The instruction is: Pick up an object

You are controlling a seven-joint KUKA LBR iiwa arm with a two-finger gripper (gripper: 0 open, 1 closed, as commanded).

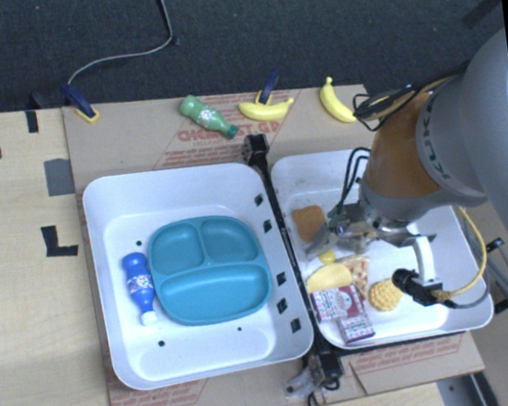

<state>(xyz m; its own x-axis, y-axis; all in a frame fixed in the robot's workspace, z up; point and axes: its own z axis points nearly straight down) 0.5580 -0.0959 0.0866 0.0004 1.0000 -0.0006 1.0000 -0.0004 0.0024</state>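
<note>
Hand (337,233) hangs low in the right bin (454,315), over its left half; whether it grips anything I cannot tell (the wrist hides it). Just below it toward the near rim lies a yellow piece (329,277), long axis across the bin, the likeliest target.

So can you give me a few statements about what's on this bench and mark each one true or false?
1. The blue bottle lies in the left bin, beside the teal divided plate. True.
2. Two bananas lie inside the right bin. False: they lie on the cardboard behind the bins.
3. The gripper hangs over the right bin. True.
4. The green bottle rests on the teal plate. False: it lies outside the bins, near the bananas.
</note>
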